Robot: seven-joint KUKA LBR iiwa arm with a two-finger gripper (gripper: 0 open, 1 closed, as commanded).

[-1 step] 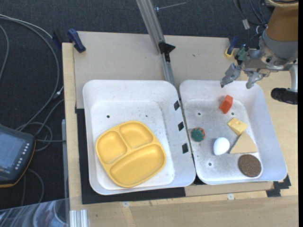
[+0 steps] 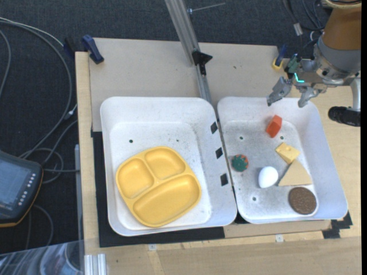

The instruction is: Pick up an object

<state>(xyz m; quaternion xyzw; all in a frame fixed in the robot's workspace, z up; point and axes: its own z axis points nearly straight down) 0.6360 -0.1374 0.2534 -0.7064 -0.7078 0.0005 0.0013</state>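
Hovering at the frame's upper right, the hand (image 2: 291, 97) spreads its fingers wide with nothing between them, above the right bin (image 2: 327, 153), where an orange block (image 2: 274, 125) lies just below.

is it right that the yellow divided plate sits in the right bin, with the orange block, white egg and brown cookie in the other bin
Not quite. The camera view shows the yellow divided plate in the left bin, not the right one. The orange block, white egg and brown cookie lie in the other bin, the right bin.
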